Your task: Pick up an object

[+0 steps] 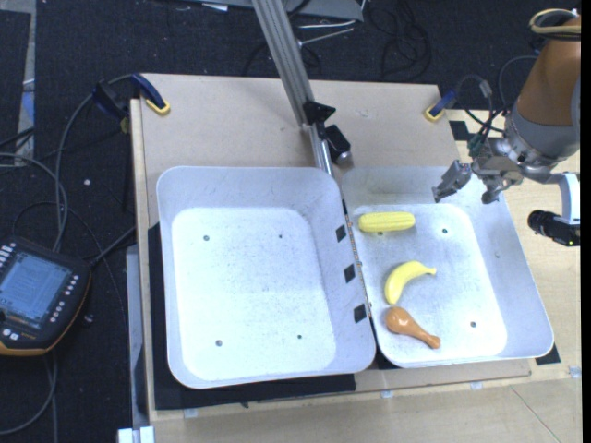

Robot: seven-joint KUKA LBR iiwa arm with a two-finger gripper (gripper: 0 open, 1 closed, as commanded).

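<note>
From above, the end effector (471, 181) is hovering over the right bin's (517, 275) far edge, fingers spread apart and gripping nothing. Inside that bin are lying a corn cob (386, 221), a banana (406, 280) and an orange drumstick (411, 327).

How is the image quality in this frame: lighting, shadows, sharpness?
Camera view: lighting is even and soft, with no harsh glare on the white bins; the corn cob, banana and drumstick cast only faint shadows. Fine detail is slightly soft throughout, and the gripper is small and somewhat blurred against the bin rim.
</note>
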